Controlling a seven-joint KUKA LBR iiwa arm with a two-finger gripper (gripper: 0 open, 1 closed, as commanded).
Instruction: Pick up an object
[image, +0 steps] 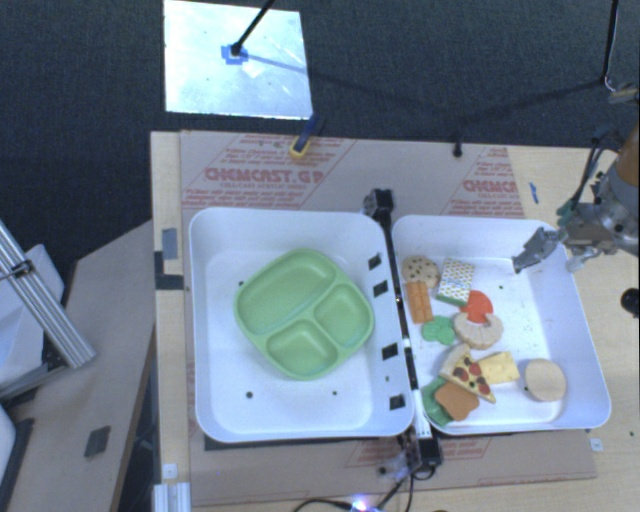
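Nothing is picked yet: the gripper (545, 250) hangs empty, whether spread or closed I cannot tell, above the right bin (570, 310)'s far edge; toy food (470, 350) lies within that bin.

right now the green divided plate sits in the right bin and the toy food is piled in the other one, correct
Not quite. The camera view shows the green divided plate in the left bin, not the right one. The toy food is piled in the other one, the right bin.
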